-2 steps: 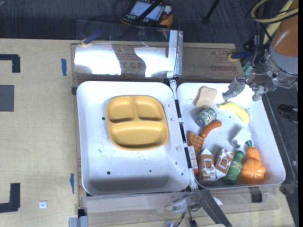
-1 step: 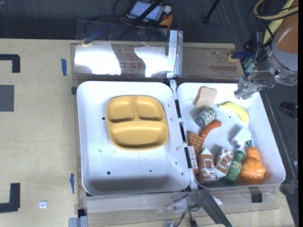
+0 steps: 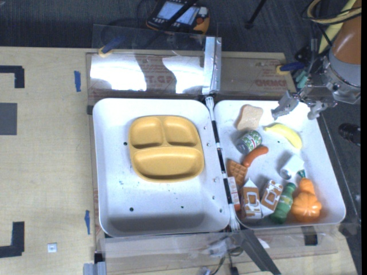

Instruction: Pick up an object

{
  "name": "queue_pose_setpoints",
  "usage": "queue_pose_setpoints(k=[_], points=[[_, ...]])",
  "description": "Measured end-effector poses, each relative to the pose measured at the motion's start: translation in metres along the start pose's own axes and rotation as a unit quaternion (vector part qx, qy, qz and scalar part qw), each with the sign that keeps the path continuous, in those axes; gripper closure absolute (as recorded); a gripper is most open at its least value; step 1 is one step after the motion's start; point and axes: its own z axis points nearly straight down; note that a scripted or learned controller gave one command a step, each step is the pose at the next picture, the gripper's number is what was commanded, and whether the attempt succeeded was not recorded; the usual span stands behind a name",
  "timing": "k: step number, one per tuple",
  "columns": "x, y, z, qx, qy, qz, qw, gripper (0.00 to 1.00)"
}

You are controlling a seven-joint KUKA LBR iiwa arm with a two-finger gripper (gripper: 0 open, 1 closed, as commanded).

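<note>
While the end effector (image 3: 298, 105) hangs spread and empty over the right bin's (image 3: 330, 153) far right corner, the banana (image 3: 285, 134) lies just near-left of it — long axis running left-far to right-near — with bread (image 3: 249, 117) farther left.

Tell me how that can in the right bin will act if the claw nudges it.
The can lies on its side, so it will likely roll. It looks small, probably light. The sausage and bread beside it may stop it.
</note>
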Motion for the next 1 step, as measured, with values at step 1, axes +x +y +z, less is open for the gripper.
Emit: queue_pose_setpoints(k=[1], points=[[0.0501, -0.0199, 0.1094, 0.003, 0.001, -0.013, 0.9999, 0.00]])
